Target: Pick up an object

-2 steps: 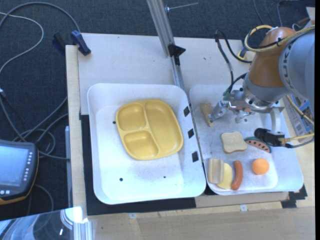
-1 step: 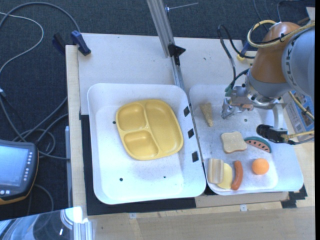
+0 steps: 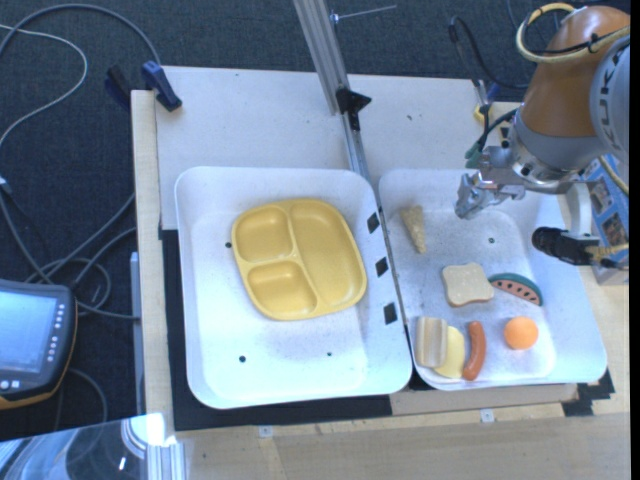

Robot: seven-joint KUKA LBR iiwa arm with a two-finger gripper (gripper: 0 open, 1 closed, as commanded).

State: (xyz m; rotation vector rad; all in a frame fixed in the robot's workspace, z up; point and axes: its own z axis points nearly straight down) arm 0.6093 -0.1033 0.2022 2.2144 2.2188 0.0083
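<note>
My gripper (image 3: pixel 470 203) hangs over the far part of the right bin (image 3: pixel 575 303), pointing down, with nothing visible between its fingers. Below it in that bin lie a pale wedge of cheese (image 3: pixel 414 228), a slice of toast (image 3: pixel 466 284), a watermelon slice (image 3: pixel 516 289), an orange (image 3: pixel 520 333), a red sausage (image 3: pixel 475 350) and a sandwich piece (image 3: pixel 439 346). The cheese wedge lies to the left of the gripper, the toast nearer the front.
A yellow divided plate (image 3: pixel 297 258) rests in the left bin (image 3: pixel 210 368). A metal post (image 3: pixel 325 38) rises at the back between the bins. A blue clamp (image 3: pixel 160 83) grips the bench's far left corner. Cables and a screen (image 3: pixel 30 333) lie on the floor at left.
</note>
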